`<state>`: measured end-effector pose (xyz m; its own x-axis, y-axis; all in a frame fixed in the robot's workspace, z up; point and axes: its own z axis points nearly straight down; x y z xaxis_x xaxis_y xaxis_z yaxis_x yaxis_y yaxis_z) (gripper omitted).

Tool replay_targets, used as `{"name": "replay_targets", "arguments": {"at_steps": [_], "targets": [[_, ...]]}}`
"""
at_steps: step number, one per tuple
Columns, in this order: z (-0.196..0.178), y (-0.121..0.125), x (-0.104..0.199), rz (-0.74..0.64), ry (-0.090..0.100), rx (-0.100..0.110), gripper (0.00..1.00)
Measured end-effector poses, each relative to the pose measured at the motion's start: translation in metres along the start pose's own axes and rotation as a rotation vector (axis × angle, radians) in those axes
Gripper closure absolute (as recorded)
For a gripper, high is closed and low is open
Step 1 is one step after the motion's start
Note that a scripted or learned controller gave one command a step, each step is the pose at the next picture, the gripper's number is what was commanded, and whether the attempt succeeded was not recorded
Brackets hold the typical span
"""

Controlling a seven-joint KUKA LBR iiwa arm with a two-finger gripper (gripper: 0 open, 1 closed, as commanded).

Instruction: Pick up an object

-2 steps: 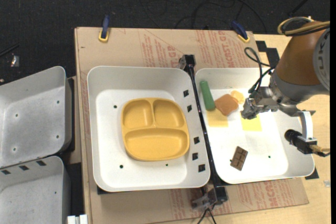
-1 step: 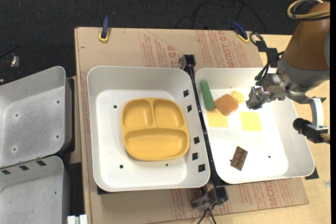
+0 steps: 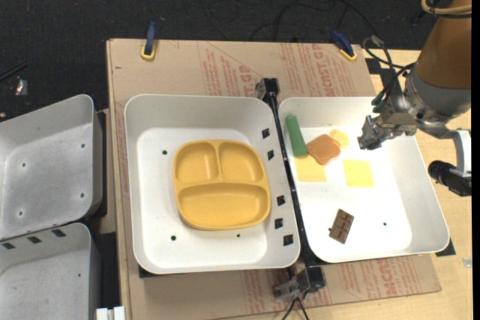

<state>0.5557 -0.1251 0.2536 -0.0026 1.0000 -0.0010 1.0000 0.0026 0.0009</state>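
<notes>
faint red print on the cardboard sheet (image 3: pixel 225 67), not legible

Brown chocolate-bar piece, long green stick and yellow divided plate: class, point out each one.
Brown chocolate-bar piece (image 3: pixel 341 225), camera view, its middle.
Long green stick (image 3: pixel 295 136), camera view, mid-length.
Yellow divided plate (image 3: pixel 222 207), camera view, large compartment.

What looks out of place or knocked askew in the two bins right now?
Nothing stands out. The yellow divided plate lies flat in the left bin; the small food pieces lie scattered but intact in the right bin.

Even overhead light, bright; white bins (image 3: pixel 150 161) near blown out, soft shadows only. Upper frame floor dark. Slightly soft, grainy overall.
</notes>
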Motion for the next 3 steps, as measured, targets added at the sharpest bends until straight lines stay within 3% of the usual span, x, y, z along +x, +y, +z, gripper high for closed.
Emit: {"name": "replay_targets", "arguments": {"at_steps": [3], "targets": [[0.020, -0.019, 0.161, -0.006, 0.003, 0.003, 1.00]]}}
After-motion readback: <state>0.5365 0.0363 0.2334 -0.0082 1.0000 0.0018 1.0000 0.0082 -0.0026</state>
